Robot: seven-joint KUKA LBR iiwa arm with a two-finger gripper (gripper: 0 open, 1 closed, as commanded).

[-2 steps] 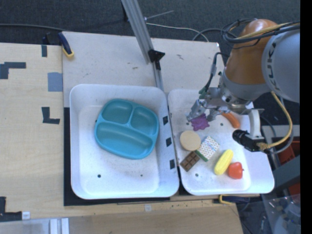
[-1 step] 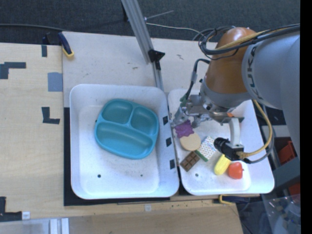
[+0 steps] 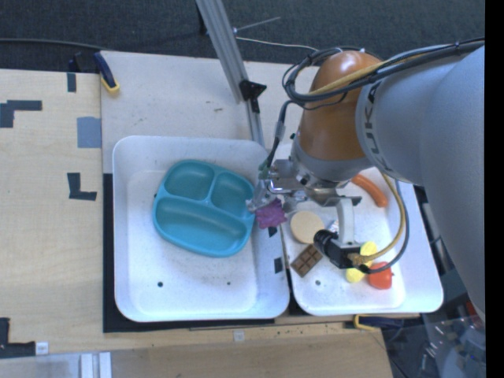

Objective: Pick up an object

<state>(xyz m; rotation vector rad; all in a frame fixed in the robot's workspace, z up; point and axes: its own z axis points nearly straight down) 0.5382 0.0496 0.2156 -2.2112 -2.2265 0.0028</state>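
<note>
Gripper (image 3: 266,203) above the bins' shared edge, purple object (image 3: 270,215) seemingly pinched between fingertips; a shallow hold may slip.

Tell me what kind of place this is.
Likely a robotics lab: a grey arm reaches over two white bins on a taped wooden bench, with a toy blue divided plate.

Blue divided plate (image 3: 201,208), purple object (image 3: 270,216), tan disc (image 3: 305,226), brown chocolate bar (image 3: 306,261), orange carrot (image 3: 371,190), white bins (image 3: 134,274)

The arm reaches in from the right; its tool (image 3: 272,199) points down-left, low.
</note>
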